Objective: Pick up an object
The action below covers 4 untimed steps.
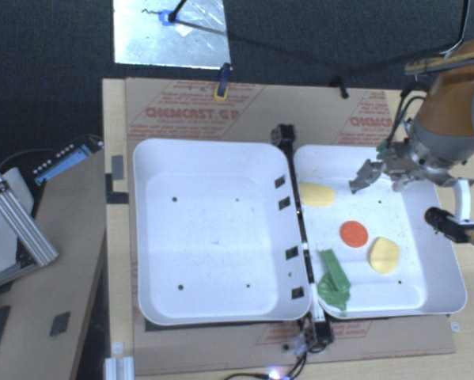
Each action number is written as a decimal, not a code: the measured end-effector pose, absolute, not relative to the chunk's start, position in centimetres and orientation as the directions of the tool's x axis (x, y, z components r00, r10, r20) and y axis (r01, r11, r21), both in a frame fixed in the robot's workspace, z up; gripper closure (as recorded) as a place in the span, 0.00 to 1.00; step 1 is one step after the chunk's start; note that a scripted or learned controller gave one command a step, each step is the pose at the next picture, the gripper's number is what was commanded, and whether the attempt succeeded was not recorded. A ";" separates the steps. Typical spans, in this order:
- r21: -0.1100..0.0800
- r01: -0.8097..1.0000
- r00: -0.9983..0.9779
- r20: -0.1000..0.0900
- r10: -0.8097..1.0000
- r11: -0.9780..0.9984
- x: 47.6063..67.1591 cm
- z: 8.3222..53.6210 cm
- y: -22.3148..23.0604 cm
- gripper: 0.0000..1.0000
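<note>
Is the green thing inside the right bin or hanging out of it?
Inside. The crumpled green soft object lies on the shallow white right bin's floor, against its left wall near the front corner.

Gripper (373, 172) hanging over the far part of the right bin (438, 287). Just left and nearer: oval piece (316, 195). Nearer still: round disc (354, 233), lumpy piece (384, 254) right of it, leafy item (333, 279) nearest, by the divider. Left bin (153, 212) well beyond.
</note>
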<state>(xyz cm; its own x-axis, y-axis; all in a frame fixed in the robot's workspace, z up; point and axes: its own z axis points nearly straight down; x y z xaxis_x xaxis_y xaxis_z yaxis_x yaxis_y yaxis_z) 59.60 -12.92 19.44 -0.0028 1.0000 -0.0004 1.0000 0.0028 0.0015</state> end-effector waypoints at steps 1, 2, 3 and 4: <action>0.000 1.000 -0.002 0.000 1.000 0.002 55.6 8.2 -9.4 0.00; 0.007 1.000 -0.002 -0.002 1.000 0.002 55.9 9.7 -9.7 1.00; 0.021 1.000 -0.007 -0.002 1.000 0.007 58.1 32.7 -8.4 1.00; 0.003 1.000 -0.013 0.003 1.000 0.013 60.4 31.2 0.4 1.00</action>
<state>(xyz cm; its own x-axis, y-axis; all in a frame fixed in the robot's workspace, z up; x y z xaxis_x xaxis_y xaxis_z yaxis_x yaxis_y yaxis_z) 60.42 0.36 31.20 -0.0132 0.9999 0.0027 0.9999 0.0132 0.0030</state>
